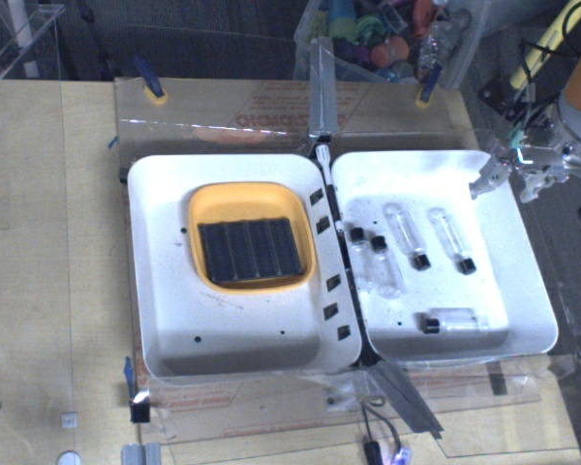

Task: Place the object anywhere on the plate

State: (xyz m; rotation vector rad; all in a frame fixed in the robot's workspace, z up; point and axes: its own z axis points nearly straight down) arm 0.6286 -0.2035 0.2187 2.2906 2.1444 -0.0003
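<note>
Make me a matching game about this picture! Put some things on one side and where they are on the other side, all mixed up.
Things:
1. yellow plate
2. clear vials with black caps
3. gripper
4. box of colourful toys

Places:
A. lying in the right bin
B. behind the bins, at the top of the picture
C. in the left bin, with a dark ridged tray on it
D. over the right bin's far right corner

Pairs: 1-C, 2-A, 3-D, 4-B
</note>
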